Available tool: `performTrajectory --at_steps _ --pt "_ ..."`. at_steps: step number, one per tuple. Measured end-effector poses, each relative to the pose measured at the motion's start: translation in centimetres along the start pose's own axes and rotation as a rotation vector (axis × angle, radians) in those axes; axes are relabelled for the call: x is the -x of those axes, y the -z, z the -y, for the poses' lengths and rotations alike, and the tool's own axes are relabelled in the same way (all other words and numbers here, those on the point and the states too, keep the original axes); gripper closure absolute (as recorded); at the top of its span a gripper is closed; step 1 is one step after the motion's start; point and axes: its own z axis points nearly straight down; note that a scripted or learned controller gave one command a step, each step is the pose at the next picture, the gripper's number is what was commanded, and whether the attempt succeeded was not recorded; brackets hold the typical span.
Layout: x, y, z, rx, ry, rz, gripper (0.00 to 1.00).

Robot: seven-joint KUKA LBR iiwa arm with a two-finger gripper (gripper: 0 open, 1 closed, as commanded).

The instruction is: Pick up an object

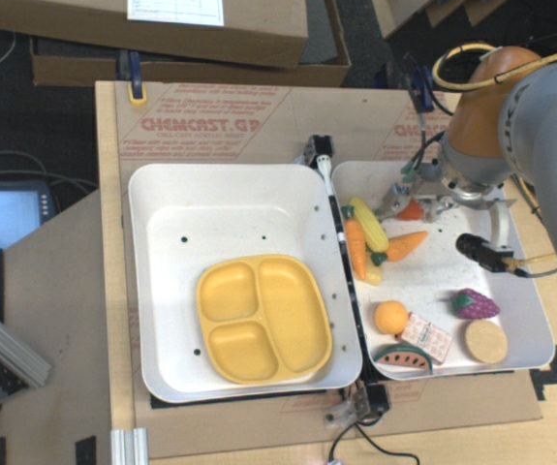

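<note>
Looking down at this, the arm (510,114) comes in from the right and its wrist blocks most of the jaws (416,200), so I honestly can't tell how wide they're open or whether they've got anything. There's a bit of red-orange poking out right under them, too hidden to say what it is. The right bin (530,308) holds all the toy food: a corn cob (367,223) and a carrot (355,248) lying together against the left wall, with a second carrot (406,246) just right of them, pointing toward the right. That second carrot sits just near of the jaws, close but apart as far as I can see. Nearer the front there's an orange (390,317), a small printed packet (425,335) touching it, a watermelon slice (402,359) at the near edge, purple grapes (475,304) and a round tan cookie-looking thing (485,341). The left bin (162,211) has a yellow divided plate (263,316) in it. Both bins sit on a brown cardboard-covered surface (201,124).
</note>
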Motion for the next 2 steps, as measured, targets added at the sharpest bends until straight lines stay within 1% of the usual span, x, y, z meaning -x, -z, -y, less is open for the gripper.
performTrajectory --at_steps 1,2 --pt "-1.0 0.1 -1.9 0.009 -0.004 0.004 0.0" --pt "-0.9 1.3 -2.0 0.011 -0.004 0.005 1.0"
